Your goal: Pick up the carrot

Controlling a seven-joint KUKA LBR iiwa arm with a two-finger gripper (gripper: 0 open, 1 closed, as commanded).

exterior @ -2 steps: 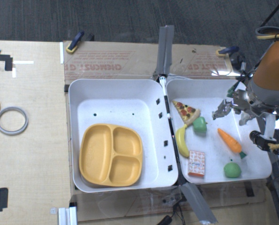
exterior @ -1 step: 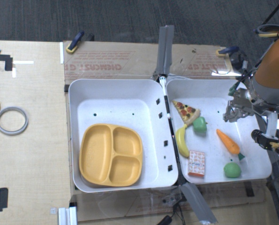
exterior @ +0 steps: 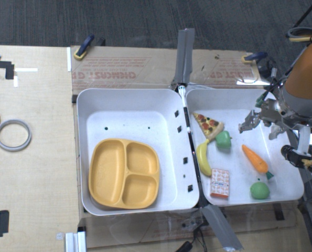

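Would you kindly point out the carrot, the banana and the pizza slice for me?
carrot point(exterior: 255, 159): camera view, middle of its orange body.
banana point(exterior: 203, 158): camera view, middle of its yellow curve.
pizza slice point(exterior: 207, 124): camera view, centre of its topped face.

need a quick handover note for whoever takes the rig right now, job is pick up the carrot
Claw: over the right bin's upper right part, fingers spread, nothing between them.
Carrot: lying on the right bin's floor, below the claw in the view, apart from it, its tip pointing up-left. A green ball sits just below its stem end.
Also in that bin: pizza slice, green pepper, banana, small carton. The left bin holds a yellow divided plate.
Done: nothing grasped yet.
Left: lower onto the carrot, close, lift.
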